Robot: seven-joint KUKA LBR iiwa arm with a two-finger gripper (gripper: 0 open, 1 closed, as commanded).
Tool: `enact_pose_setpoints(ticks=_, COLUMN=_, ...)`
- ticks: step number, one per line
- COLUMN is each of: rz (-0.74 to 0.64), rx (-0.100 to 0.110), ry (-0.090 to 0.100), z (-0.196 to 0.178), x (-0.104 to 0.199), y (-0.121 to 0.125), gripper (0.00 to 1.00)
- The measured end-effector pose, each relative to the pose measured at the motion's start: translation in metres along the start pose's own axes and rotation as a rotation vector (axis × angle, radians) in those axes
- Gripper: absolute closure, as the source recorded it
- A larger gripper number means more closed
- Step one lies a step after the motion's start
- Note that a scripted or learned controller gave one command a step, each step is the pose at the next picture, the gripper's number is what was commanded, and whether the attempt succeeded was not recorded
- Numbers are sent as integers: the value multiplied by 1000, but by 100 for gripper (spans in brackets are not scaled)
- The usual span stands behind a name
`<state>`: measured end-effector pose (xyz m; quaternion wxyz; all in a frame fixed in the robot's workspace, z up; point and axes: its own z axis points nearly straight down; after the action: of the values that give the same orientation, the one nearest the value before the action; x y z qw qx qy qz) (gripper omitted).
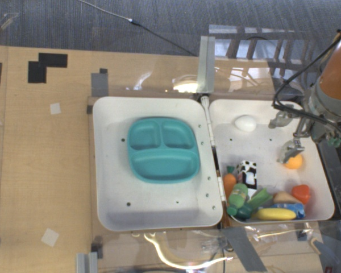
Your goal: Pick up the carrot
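In the camera view we see two white bins on the table (40, 169). The left bin (111, 203) carries a teal tray (162, 150) with three compartments. The right bin (261, 138) holds the toy food, most of it heaped along the near wall.

The carrot (229, 185) lies at the near left of the right bin, just beside the wall shared with the left bin. It touches a green piece (238, 195) on its near side and sits close to a black-and-white toy (248, 172). We see only a short orange stretch of it, so we cannot tell which end is the tip; its long axis seems to run roughly from far to near, along the dividing wall.

We judge it a light, stiff plastic toy with a smooth, somewhat slippery skin. We would take hold across its width, at the middle of the exposed orange part, with care for the wall on one side and the neighbours on the other.

The gripper (294, 149) hangs well apart from the carrot, over the right side of the bin, just above a small orange ball (294, 162). How far its fingers stand apart we cannot tell, and we see nothing between them.

Elsewhere lie a white egg (245, 123), a banana (277, 214) and a tomato (301, 193).
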<state>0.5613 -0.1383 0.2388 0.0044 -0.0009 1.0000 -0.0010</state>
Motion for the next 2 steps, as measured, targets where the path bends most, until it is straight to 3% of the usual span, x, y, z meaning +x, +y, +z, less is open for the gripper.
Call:
enact_pose_setpoints(ticks=1, rz=278, rx=0, ry=-5, z=-43, x=-19, y=-13, gripper=0)
enact_pose_setpoints(ticks=2, rz=389, rx=0, ry=9, z=61, x=4, y=-63, gripper=0)
